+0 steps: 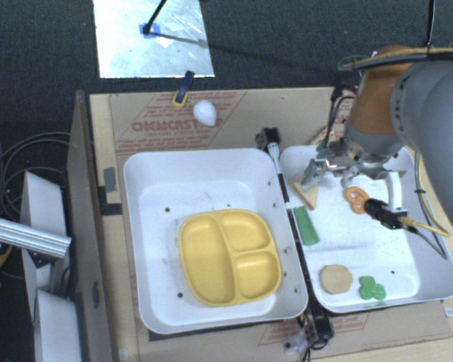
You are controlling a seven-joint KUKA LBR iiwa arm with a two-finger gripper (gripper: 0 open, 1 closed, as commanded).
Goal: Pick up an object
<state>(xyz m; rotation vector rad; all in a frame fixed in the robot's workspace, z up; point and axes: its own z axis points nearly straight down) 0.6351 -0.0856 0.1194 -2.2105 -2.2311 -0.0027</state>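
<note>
Your tabletop [229,110] shows as a brown cardboard-faced board with red printing, mid-frame. Two shallow white bins sit directly on it, side by side and touching along a dark central divider: left bin [148,220] at centre, right bin [434,278] toward lower right. Above the left bin, on bare cardboard, you have a small white egg-shaped object [205,113], and just upper left of it a blue-and-yellow item [182,90].

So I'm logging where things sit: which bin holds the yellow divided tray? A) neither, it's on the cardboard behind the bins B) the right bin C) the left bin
C: the yellow divided tray lies flat in the left bin, while the right bin holds small items such as the green stick.
</note>
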